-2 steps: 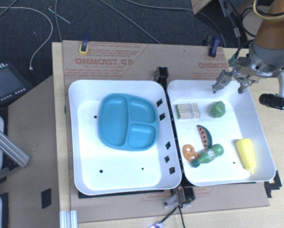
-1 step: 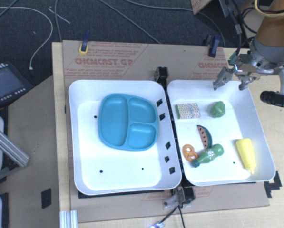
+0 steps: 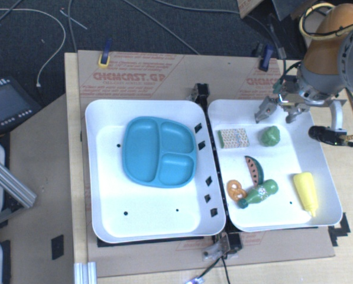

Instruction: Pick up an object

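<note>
Camera view: "CHEMCAST GP" printed on cardboard point(image 3: 129, 76); hand point(image 3: 278, 112) spread open, holding nothing.

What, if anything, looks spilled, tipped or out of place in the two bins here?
Nothing stands out. The blue divided plate lies flat in the left bin. The toy foods lie inside the right bin, and the gripper is open above the green ball.

1. The cardboard sheet point(image 3: 164, 70) under the bins carries red print reading roughly "CHEMCAST GP" at about 11 o'clock; the letters are faint, so the spelling is uncertain
2. More red print sits on the same sheet at 1 o'clock, too blurred to read
</note>
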Robot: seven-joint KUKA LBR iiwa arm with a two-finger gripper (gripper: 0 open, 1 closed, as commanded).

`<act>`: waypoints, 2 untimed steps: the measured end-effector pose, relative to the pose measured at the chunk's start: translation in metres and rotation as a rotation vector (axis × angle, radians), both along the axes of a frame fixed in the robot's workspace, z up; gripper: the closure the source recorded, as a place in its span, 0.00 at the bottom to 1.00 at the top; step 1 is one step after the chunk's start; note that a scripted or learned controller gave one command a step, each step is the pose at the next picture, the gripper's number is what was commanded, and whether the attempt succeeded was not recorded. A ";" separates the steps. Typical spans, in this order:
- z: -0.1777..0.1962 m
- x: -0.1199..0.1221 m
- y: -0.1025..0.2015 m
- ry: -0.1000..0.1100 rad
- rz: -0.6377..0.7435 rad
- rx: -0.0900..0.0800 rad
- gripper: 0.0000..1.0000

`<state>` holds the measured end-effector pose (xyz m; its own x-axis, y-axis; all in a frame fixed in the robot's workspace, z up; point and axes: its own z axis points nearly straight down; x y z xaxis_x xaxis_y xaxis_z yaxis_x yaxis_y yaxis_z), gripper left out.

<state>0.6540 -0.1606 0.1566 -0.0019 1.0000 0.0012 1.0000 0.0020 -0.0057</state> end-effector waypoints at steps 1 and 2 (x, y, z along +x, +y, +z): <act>-0.061 -0.007 -0.001 0.001 -0.002 0.000 0.00; -0.072 -0.006 0.000 -0.003 -0.001 -0.001 0.00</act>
<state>0.6475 -0.1607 0.0849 -0.0007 1.0000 0.0004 1.0000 0.0007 -0.0030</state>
